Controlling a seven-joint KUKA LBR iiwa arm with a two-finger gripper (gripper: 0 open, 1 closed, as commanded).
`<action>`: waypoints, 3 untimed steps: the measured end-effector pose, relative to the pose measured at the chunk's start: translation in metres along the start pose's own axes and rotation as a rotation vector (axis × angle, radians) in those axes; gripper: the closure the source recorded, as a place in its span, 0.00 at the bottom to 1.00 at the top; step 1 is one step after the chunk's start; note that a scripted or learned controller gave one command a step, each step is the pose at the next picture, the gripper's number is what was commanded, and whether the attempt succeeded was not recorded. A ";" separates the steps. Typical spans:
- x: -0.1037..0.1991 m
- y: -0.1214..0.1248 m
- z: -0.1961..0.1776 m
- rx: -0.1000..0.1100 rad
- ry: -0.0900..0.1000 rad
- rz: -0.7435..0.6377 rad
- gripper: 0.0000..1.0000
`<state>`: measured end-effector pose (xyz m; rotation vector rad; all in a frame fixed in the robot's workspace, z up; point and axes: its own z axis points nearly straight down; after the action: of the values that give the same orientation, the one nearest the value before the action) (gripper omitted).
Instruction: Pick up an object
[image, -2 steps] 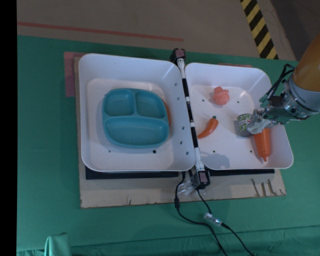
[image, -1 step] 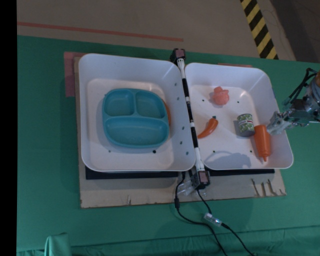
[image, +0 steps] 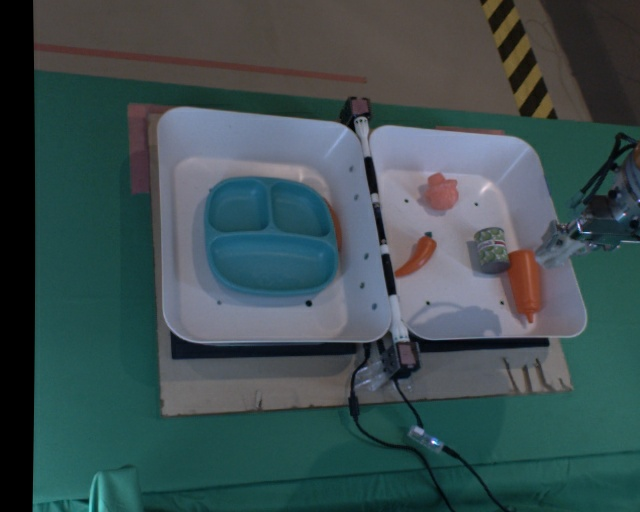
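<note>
Orange bottle (image: 525, 284) lies at four o'clock in the right bin (image: 560, 318), beside a small can (image: 491, 249); the gripper (image: 556, 245) hovers at three o'clock, jaws' state unclear.

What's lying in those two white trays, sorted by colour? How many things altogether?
Blue: 1, the divided plate in the left tray.
Orange: 2, the chili pepper and the bottle.
Pink: 1, the small toy.
Green and grey: 1, the can.
Total: 5
</note>
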<state>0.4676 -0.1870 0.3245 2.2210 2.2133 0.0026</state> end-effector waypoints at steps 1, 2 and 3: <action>0.000 0.035 0.005 -0.001 -0.001 0.000 1.00; 0.023 0.000 -0.024 0.000 0.001 0.000 1.00; 0.072 0.000 -0.009 0.003 0.002 0.000 1.00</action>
<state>0.4674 -0.1149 0.3328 2.2236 2.2161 0.0016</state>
